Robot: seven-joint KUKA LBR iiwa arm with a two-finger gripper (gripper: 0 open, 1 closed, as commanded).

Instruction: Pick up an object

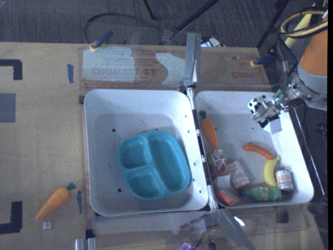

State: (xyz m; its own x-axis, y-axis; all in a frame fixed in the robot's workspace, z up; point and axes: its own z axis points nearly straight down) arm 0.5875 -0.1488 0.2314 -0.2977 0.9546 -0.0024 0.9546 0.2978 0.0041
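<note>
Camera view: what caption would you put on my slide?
Robot hand above the right bin of toy food; blue tray in the left bin.

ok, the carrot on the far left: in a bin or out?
Out. The carrot lies on the bare bench, left of the left bin.

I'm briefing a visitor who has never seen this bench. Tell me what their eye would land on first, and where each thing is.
The blue divided tray stands out most, lying alone in the left bin. Next comes the clutter along the near side of the right bin: a carrot, a banana, a green bottle and small packets. The gripper hangs over that bin's far right corner, and a second carrot lies on the bench outside the bins.
</note>
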